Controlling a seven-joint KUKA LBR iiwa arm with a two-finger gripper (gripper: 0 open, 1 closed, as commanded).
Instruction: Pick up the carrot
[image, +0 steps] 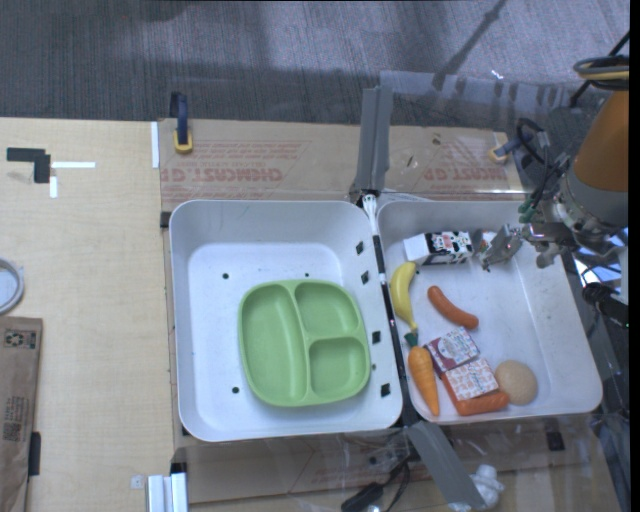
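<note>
1. Camera view, far left: a roll of tape (6, 287) and a brown paper bag (17, 390) lie on the desk (90, 260), both cut by the edge.
2. A small clamp (180, 122) with a yellow tip sits on the cardboard behind the bins.
3. Left bin (190, 330) holds a green divided plate (303, 342) with three compartments, lying near the middle.
4. Right bin (560, 330) starts with a banana (403, 292) lying along its left wall.
5. Carrot (423, 380) lies just below the banana, near the bin's front-left corner, with its thick end up and its point toward the front edge.
6. A black-and-white carton (447, 246) rests at the back of the bin, above the banana.
7. A sausage (453, 307) lies at a slant in the middle.
8. Two red-and-white packets (462, 364) sit just right of the carrot, with another orange piece (483, 404) under them at the front.
9. A beige round thing (516, 380) rests beside the packets.
10. Pincer (500, 247) hangs over the back of the right bin, just right of the carton and well apart from the carrot; I cannot tell whether it is apart or together.
11. Arm (605, 150) reaches in from the right, orange band uppermost.
</note>
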